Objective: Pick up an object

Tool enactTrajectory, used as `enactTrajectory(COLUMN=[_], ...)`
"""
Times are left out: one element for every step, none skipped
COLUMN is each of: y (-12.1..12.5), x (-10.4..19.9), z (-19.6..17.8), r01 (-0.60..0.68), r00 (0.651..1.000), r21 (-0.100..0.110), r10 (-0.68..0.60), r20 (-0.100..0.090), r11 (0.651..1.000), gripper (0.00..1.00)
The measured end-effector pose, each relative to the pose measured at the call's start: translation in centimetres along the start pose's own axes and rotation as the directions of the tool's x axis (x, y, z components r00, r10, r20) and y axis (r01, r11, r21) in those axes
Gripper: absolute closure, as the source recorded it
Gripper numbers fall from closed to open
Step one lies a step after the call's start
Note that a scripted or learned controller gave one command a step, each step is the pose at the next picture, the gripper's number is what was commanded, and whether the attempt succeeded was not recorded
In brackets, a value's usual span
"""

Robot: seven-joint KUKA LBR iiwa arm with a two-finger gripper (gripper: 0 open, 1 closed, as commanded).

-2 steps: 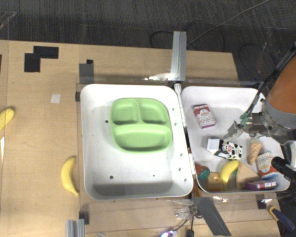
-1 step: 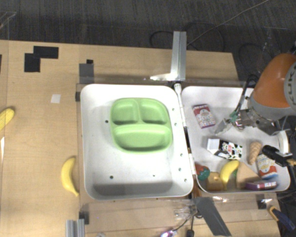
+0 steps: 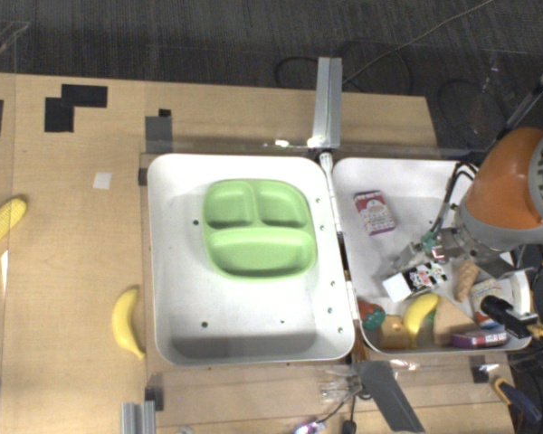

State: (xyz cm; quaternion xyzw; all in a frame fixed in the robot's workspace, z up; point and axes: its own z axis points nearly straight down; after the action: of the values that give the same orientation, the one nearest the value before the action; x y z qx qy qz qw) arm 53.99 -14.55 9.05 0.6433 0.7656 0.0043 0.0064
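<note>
The right bin (image 3: 394, 174) is crowded along its near edge, around the banana (image 3: 420, 313). Its far half is open, save a small red packet (image 3: 374, 212).

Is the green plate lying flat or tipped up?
Flat. The green plate lies face up on the left bin's floor, with all three compartments visible.

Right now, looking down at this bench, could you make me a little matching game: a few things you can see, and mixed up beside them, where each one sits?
Things:
1. green plastic divided tray
2. small red and white packet
3. yellow toy corn cob
4. yellow toy banana

Places:
A. far left edge of the wooden bench
B. on the bench beside the left bin's lower left corner
C. in the right bin
D. in the left bin

Pairs: 1-D, 2-C, 3-A, 4-B
</note>
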Motion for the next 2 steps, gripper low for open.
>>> enactTrajectory(y=[0.27, 0.26], x=[0.08, 0.09], z=[-1.18, -1.17], r01=[0.001, 0.001], r00=[1.0, 1.0], r21=[-0.006, -0.006], r10=[-0.001, -0.001], r20=[-0.001, -0.001], r11=[1.0, 1.0], gripper=[1.0, 0.0])
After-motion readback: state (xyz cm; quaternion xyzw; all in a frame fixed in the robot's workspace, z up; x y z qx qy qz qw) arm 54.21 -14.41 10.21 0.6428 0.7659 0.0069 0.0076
